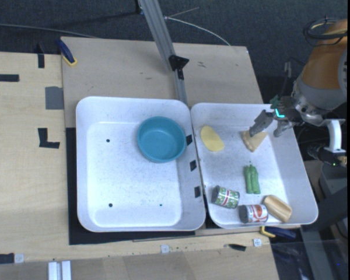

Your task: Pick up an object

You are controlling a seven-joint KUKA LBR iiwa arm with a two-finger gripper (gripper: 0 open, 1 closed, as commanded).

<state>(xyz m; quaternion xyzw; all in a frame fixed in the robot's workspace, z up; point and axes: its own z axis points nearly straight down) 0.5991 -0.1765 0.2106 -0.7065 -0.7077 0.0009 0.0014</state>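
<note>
My gripper [269, 125] hangs over the far part of the right bin [291, 156], its two fingers spread open with nothing between them. A tan wedge-shaped block [252, 140] lies just below the left finger [259, 123], close to it; contact cannot be made out. Also in the right bin are a yellow lump [212, 139], a green stick-like object [252, 179], a green-and-white can [226, 197], a red-and-white can [254, 213] and a tan bread-like piece [278, 207]. A blue bowl [161, 139] stands in the left bin [105, 209].
A slanted metal pole [160, 34] comes down to the bins' shared far rim. The cans and the bread-like piece crowd the right bin's near edge. The arm's orange band [326, 63] rises at the right.
</note>
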